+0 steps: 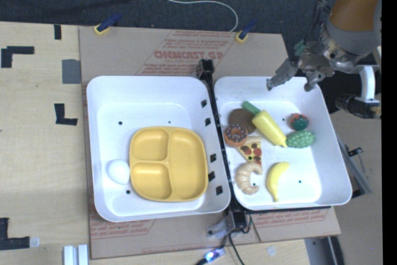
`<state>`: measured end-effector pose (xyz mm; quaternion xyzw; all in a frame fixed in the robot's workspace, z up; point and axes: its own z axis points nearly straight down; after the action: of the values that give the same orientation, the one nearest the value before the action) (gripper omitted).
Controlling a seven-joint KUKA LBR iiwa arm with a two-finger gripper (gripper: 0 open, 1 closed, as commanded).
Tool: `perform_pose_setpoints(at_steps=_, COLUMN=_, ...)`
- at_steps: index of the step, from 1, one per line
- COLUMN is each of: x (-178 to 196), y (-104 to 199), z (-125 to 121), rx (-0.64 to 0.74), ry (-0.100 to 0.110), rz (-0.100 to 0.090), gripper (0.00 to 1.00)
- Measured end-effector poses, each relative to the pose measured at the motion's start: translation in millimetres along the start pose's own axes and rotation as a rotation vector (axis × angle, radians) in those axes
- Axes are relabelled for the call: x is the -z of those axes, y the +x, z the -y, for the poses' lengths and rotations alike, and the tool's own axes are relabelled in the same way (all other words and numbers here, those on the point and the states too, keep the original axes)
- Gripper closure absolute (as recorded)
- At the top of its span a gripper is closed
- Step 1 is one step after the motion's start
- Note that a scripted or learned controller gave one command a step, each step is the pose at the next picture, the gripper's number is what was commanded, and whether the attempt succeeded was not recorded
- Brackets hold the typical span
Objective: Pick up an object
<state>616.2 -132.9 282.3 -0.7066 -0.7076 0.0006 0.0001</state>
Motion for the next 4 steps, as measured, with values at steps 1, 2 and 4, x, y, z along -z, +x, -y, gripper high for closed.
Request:
perform_pose_setpoints(at_steps=1, x=-60, y=7, z=-6, rx=0.001, ry=0.006, rz=-0.001, gripper=0.0)
perform_pose_setpoints(at_steps=2, x=-125, y=7, z=-4, rx=0.0, ry=0.006, rz=-0.001, gripper=0.0)
perform_pose_setpoints(at_steps=4, x=-198, y=14, z=1, rx=0.0, ry=0.001, rz=0.0, gripper=0.0)
